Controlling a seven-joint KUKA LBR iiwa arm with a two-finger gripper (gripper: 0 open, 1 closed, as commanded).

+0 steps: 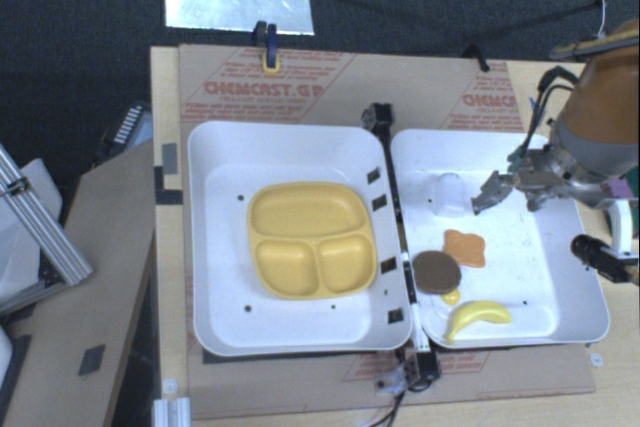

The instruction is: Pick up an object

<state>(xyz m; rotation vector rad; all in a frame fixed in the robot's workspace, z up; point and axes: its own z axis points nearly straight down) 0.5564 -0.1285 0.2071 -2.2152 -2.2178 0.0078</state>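
Observation:
My gripper (513, 192) hangs over the right bin (570, 315), with two dark fingers spread apart and nothing between them. Just left of it lies a clear, whitish cup-like object (449, 194). Below lie an orange piece (465, 248), a brown round disc (437, 271) and a yellow banana (477, 317) near the bin's front. A small yellow bit (451, 296) peeks out under the disc.
The left bin (215, 215) holds a yellow three-compartment tray (305, 238). A black divider with clips (388, 215) runs between the bins. A dark part of the arm's fixture (600, 257) sits at the right bin's right edge.

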